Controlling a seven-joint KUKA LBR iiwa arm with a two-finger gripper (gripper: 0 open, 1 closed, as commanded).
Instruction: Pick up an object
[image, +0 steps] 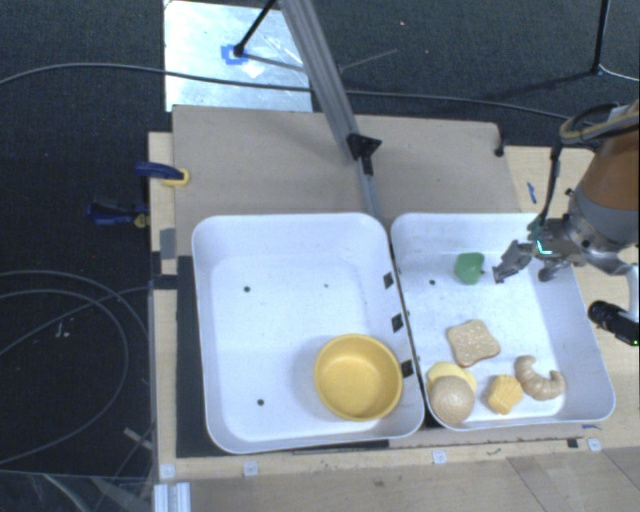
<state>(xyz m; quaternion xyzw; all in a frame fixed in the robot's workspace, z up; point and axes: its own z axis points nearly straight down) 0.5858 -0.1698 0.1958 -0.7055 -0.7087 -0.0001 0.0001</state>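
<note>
Tool (512, 262) sits over the right bin (590, 345), in its upper right part, on a grey arm (600, 215) with an orange band that enters from the right. Finger state: cannot tell at this resolution; nothing is seen between the fingertips. Small green object (469, 267) lies on the bin floor just beside the tool tip, to its left; whether they touch cannot be told.

Other contents of right bin, all in the lower half: tan toast-like slice (472, 342) near the centre; round cream-and-yellow piece (451, 392) at the lower left corner; small yellow chunk (504, 393) to its right; pale curled croissant-like piece (540, 380) further right, just beside the chunk.

Left bin (250, 250): one yellow bowl (358, 376), upright, at the lower right, near the wall shared with the right bin.

Both bins rest side by side on the brown table (270, 160). A slanted grey pole (330, 90) crosses the table above the bins.

Writing, brands, labels: none legible on any item.
</note>
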